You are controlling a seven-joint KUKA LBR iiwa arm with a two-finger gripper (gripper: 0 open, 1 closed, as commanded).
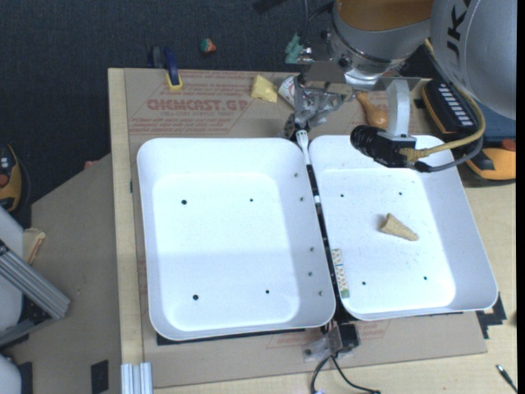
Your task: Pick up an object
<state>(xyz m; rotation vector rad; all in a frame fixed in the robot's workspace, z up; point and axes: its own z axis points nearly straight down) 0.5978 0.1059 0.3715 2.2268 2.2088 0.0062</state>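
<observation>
A tan wedge-shaped piece (398,227) lies in the right white bin (459,220), a little right of its middle. My gripper (304,115) hangs from the grey and orange arm at the far edge of the bins, just above the top of the seam between them. It is well up and to the left of the wedge, and I see nothing in it. A yellow wedge (264,89) rests on the cardboard behind the left bin (164,220), just left of the gripper.
A black cylinder with a cable (379,145) juts over the right bin's far edge. An orange item (373,110) sits behind it. A blue and yellow clamp (171,69) holds the cardboard's far edge. A label strip (340,272) lies near the seam.
</observation>
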